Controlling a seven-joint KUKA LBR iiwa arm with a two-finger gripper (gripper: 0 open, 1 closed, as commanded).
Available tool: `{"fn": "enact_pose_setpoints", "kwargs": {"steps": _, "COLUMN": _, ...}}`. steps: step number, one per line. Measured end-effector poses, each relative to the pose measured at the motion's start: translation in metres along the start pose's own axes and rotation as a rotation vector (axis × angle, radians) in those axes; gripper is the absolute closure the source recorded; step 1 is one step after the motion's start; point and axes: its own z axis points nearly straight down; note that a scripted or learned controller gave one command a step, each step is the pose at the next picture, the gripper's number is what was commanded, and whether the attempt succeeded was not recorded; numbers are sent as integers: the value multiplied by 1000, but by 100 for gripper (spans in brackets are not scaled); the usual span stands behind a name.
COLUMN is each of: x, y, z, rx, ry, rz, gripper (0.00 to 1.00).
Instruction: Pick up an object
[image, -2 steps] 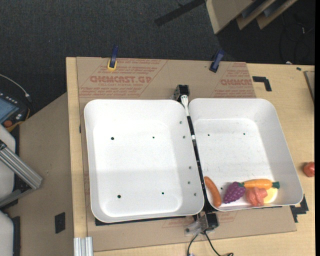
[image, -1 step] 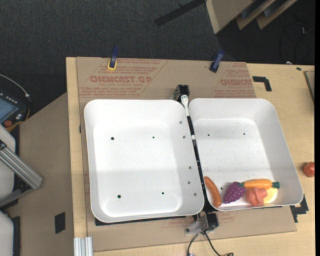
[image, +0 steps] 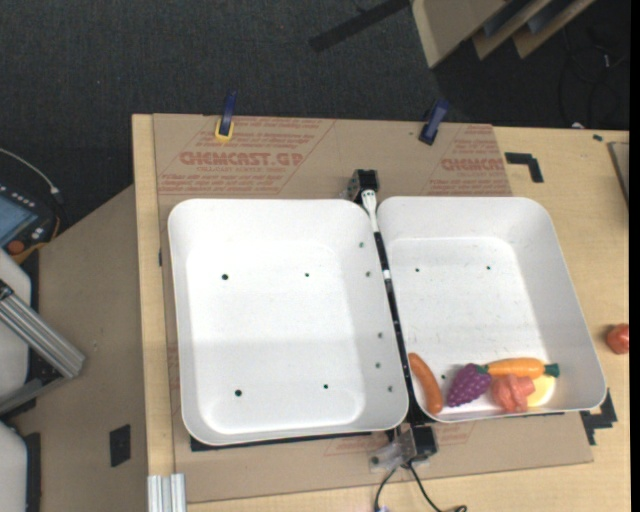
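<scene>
Right bin (image: 560, 260), near edge: sausage (image: 425, 383), purple grapes (image: 467, 385), carrot (image: 520, 367), touching or nearly so. Tool state: cannot tell.

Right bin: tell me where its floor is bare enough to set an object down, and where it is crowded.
The right bin is bare across its far and middle floor, from the divider side to the right wall. It is crowded along the near wall: the orange sausage-like piece, purple grapes, carrot and red piece sit bunched there.
</scene>
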Motion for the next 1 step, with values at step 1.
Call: {"fn": "enact_pose_setpoints", "kwargs": {"steps": 1, "x": 0, "y": 0, "z": -16, "rx": 1, "ry": 1, "rz": 0, "gripper": 100}}
